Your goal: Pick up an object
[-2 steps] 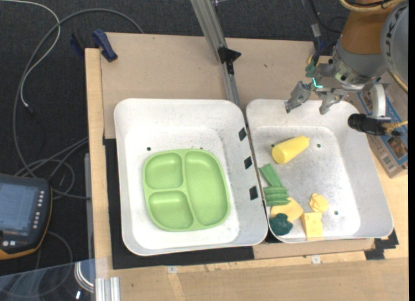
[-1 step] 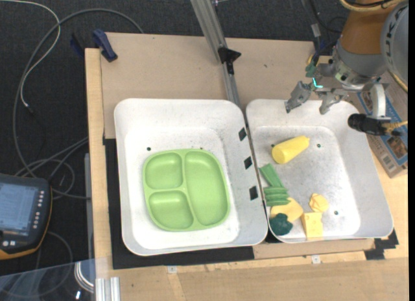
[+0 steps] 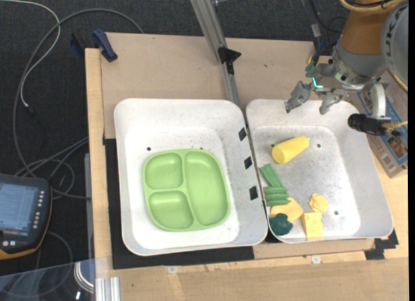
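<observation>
My gripper (image 3: 312, 98) hovers over the far rim of the right bin (image 3: 363, 183), its two grey fingers spread open with nothing between them. Below it in that bin lies a yellow corn-like piece (image 3: 290, 149). Toward the bin's near left corner sit a green ridged piece (image 3: 273, 187), a yellow lump (image 3: 289, 209), a dark green round piece (image 3: 281, 225), a small orange-yellow piece (image 3: 318, 201) and a yellow block (image 3: 312, 224).
The left bin (image 3: 130, 137) holds a light green divided plate (image 3: 187, 189). A slanted metal rail (image 3: 211, 21) runs down to the gap between the bins. Cables and a pendant (image 3: 23, 212) lie at the left, off the bench.
</observation>
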Tool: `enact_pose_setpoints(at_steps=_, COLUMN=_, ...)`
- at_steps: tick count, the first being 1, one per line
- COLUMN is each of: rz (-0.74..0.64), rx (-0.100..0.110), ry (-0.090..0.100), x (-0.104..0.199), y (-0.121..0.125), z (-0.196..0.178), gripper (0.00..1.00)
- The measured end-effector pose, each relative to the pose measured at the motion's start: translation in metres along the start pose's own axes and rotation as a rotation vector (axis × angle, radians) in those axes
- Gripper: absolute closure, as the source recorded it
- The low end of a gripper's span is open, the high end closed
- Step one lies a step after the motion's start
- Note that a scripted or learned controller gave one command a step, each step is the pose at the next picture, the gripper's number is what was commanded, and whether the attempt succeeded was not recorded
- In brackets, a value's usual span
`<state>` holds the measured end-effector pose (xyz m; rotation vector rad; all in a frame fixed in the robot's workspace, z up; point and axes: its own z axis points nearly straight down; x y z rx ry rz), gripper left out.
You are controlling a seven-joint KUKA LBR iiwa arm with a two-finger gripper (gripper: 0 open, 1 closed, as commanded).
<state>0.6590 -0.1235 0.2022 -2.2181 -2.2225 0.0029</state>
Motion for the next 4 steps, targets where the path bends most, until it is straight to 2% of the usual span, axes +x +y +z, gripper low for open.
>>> enact_pose_setpoints(at_steps=4, rz=0.000, rx=0.000, ry=0.000, x=0.0000, y=0.0000, z=0.0000, gripper=0.00)
